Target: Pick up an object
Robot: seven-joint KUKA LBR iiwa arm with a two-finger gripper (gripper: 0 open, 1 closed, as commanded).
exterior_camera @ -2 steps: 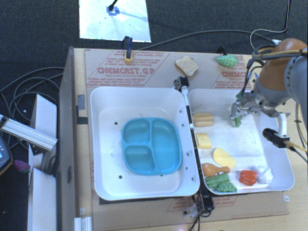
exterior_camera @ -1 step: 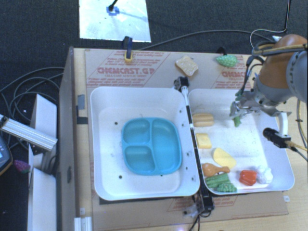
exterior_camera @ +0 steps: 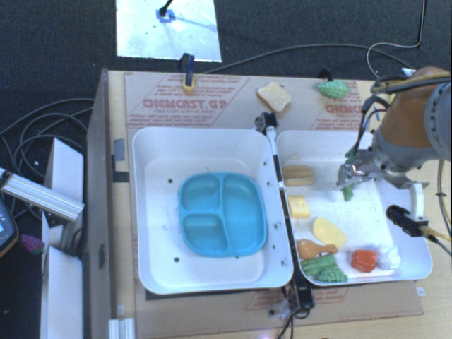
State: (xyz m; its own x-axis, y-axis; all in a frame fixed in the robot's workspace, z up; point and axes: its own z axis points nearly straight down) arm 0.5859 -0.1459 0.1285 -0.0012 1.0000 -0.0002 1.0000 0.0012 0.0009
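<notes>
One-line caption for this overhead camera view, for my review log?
KUKA arm's gripper hangs over the right bin of toy food; blue divided plate sits in the left bin.

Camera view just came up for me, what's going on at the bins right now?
The arm reaches in over the right bin, its pincer low near a small green piece. Whether it grips that is unclear. Toy foods lie in this bin: a bread roll, a cheese cube, a red pepper. The left bin holds a blue divided plate.
</notes>
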